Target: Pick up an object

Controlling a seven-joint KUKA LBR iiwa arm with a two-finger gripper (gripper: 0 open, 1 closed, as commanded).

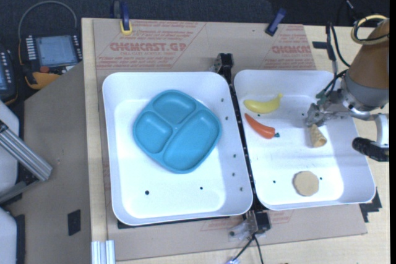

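A slanted view from above shows a bench with two shallow white bins side by side. The left bin (pixel 124 195) holds a blue divided plate (pixel 177 131), lying flat near its middle. The right bin (pixel 346 191) holds four small things: a yellow banana (pixel 263 104) near the top left, a red pepper (pixel 260 127) just below it, a round tan cookie (pixel 305 183) near the bottom, and a pale tan wedge, perhaps bread (pixel 317 136), toward the right.

The grey arm with its orange band (pixel 371 65) reaches in from the right. Its gripper (pixel 317 115) hangs low over the right bin, directly above the upper end of the wedge. Whether it touches the wedge cannot be told, and its metal parts blur together, so I cannot tell if the claw is wide or narrow. Nothing is visibly held between its parts.

The wedge looks like the likely target. To grasp it well, the claw should centre over the wedge's middle rather than its tip, straddle its narrow width, descend until close to the bin floor, then close gently, since a soft piece may crumble or slip sideways. A straight lift should follow.
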